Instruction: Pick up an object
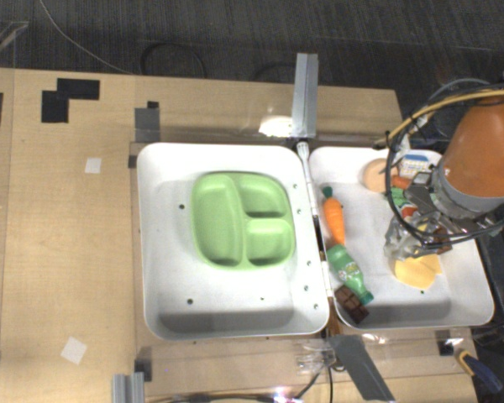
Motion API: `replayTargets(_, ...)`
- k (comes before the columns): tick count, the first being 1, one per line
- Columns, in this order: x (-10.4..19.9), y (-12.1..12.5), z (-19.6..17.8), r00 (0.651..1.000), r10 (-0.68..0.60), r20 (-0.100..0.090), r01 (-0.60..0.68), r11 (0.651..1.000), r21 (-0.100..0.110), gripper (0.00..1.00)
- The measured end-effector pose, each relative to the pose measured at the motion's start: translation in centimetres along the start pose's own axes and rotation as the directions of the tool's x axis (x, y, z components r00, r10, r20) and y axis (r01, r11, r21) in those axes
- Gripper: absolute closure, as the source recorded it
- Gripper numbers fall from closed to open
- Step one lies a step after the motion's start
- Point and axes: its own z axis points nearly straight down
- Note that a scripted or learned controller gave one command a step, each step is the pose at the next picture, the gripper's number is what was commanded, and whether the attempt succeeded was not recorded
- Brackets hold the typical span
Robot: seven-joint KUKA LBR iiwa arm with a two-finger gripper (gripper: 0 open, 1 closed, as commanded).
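My gripper (406, 240) hangs low over the right part of the right bin (470, 313), under the grey wrist and its orange band. A yellow cheese wedge (420, 271) lies just below and to the right of it, partly covered by it. A carrot (333, 217) and a green bottle (348, 269) lie along the bin's left wall. At the bin's front left corner sits a brown chocolate piece (351, 302). At the back rest a peach round thing (374, 175) and a white and blue box (414, 164), partly hidden by cables.
The left bin (164, 225) bears a green divided plate (240, 218) in its middle. A metal post (305, 99) stands behind the wall between the two bins. Black and yellow cables (403, 133) loop over the right bin's back.
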Motion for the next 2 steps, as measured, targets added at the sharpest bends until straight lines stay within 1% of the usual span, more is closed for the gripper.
replayTargets(1,0.0,0.0,0.1,1.0,0.0,0.0,0.0,1.0,-0.001,0.0)
replayTargets(2,2.4,-4.9,7.8,1.0,-0.024,0.002,0.024,1.0,0.008,0.0)
